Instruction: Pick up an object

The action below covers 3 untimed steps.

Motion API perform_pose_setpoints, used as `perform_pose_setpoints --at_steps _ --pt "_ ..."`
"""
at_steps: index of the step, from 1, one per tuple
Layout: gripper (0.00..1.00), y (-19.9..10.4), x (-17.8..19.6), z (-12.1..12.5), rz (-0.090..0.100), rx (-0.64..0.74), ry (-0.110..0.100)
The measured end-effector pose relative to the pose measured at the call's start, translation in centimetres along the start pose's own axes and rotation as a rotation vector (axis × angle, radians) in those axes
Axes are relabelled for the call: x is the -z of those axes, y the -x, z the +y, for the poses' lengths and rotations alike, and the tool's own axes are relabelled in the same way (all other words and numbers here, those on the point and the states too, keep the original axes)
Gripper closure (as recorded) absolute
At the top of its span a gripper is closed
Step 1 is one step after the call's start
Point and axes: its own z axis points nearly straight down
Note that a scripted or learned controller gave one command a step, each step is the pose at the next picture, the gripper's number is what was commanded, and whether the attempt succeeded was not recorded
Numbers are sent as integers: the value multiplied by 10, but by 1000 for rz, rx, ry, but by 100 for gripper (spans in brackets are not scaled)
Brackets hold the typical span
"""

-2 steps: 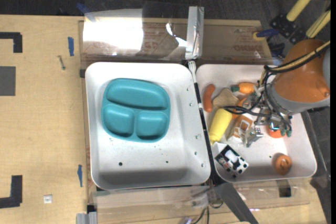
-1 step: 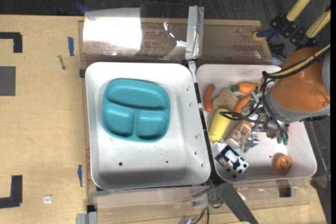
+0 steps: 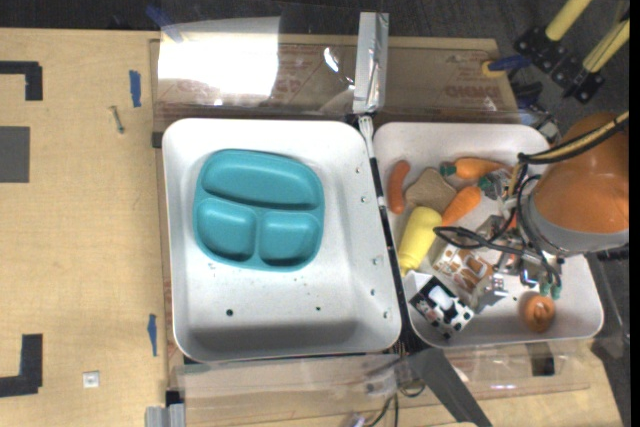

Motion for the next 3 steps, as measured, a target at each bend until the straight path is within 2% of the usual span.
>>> perform_pose_setpoints --at_steps 1,2,3 --pt "0 50 10 32 10 59 4" --pt "0 -8 0 26 2 -87 2" --pt "0 81 53 -38 6 -205 -1"
